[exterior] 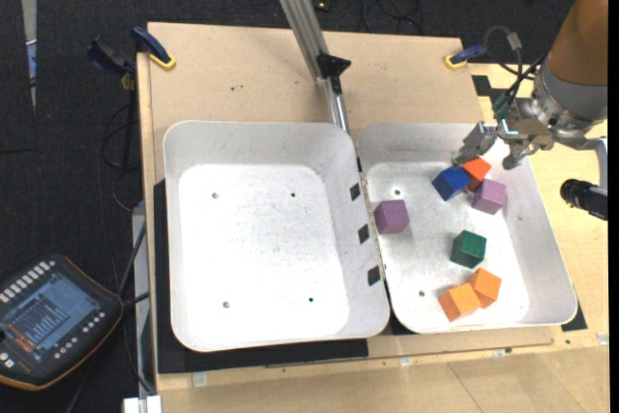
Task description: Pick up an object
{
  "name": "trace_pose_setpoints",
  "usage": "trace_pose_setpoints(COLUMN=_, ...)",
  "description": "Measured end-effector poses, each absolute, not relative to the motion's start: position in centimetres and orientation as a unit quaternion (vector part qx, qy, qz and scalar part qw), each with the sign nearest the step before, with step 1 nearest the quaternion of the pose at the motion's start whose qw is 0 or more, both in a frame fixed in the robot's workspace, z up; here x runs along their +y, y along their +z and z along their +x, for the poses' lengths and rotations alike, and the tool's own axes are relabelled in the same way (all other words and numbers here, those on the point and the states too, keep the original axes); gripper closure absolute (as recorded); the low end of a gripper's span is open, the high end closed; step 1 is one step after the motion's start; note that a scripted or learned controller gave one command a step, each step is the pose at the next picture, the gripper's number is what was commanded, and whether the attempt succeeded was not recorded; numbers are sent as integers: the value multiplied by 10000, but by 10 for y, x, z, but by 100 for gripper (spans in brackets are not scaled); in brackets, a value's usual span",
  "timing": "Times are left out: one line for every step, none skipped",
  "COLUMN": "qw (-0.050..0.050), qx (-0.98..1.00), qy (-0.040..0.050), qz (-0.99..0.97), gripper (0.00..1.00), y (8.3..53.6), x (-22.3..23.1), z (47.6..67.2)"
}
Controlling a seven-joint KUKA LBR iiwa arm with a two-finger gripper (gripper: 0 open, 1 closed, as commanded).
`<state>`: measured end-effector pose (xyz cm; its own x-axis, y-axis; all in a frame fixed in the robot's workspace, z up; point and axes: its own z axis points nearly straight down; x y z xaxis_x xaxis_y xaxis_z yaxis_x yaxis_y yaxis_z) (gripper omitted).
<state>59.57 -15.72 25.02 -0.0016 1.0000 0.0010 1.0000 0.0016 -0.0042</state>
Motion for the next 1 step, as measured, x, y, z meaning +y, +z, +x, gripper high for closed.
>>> trace_pose_setpoints(qw=-1, qx=-7080, qy=0, qz=-7063, gripper=0, y=253, x=-157, z=597)
